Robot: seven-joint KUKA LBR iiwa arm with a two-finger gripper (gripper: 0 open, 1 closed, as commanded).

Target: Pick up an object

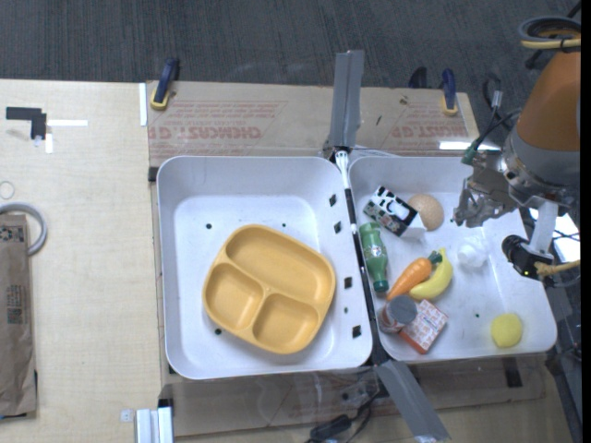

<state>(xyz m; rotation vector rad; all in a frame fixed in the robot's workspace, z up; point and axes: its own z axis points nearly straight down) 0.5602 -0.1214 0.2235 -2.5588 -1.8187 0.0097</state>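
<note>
A small white object (pixel 472 253) lies on the floor of the right bin (pixel 545 335), just below and slightly left of the gripper (pixel 473 212) in the camera view, with no clear long axis. The gripper hangs over the bin's upper right; whether it is released or clenched cannot be told. A banana (pixel 432 281) and carrot (pixel 407 278) lie farther left, slanted side by side.

Open floor in right bin (pixel 545 335) between banana (pixel 434 281) and lemon (pixel 506 329); crowded along divider: bottle (pixel 373 256), carrot (pixel 408 277), can (pixel 399 314), red packet (pixel 425 326).
</note>
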